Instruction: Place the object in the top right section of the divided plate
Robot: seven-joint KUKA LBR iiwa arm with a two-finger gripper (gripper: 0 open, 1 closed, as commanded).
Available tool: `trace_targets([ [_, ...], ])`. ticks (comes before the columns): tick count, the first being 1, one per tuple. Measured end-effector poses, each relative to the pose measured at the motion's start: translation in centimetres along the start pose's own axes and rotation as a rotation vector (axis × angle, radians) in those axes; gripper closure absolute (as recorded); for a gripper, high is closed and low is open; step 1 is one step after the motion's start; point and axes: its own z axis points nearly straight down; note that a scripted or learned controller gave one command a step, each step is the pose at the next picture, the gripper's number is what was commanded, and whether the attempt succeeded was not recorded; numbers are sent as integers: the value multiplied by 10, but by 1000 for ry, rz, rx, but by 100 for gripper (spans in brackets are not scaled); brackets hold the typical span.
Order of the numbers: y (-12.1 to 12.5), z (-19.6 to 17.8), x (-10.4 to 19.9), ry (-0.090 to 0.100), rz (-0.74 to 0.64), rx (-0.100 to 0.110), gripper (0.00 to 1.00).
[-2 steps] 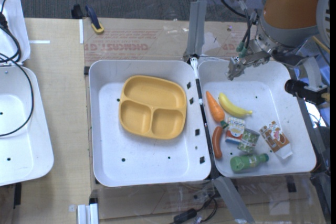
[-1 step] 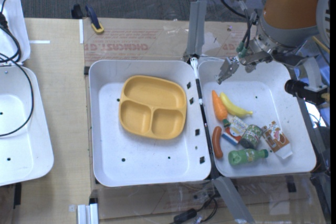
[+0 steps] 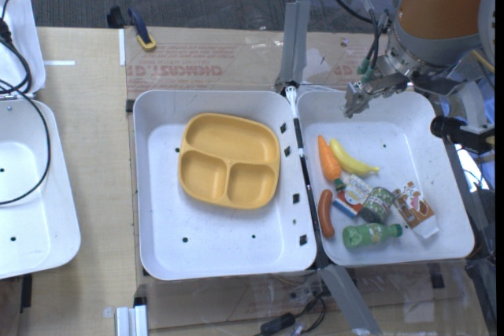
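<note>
— Where was the tool (image 3: 356, 101)?

— I saw it above the right bin's (image 3: 441, 248) far left corner. I couldn't tell how wide it stood, and nothing showed in it.

— And the plate (image 3: 229, 160)?

— In the left bin (image 3: 157, 248), bare. The carrot (image 3: 328, 158), banana (image 3: 353, 160), sausage (image 3: 326, 213), can (image 3: 379, 202), green bottle (image 3: 370, 234) and carton (image 3: 415, 209) all lay in the right bin.

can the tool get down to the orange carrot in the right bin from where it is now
Probably yes. The tool hangs over the right white bin's far edge, and the orange toy carrot lies on top near the left wall, with only the yellow toy banana close beside it.
</note>
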Motion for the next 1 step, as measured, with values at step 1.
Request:
trace_targets([
  [1, -30, 64, 49, 2, -210, 0, 100],
])
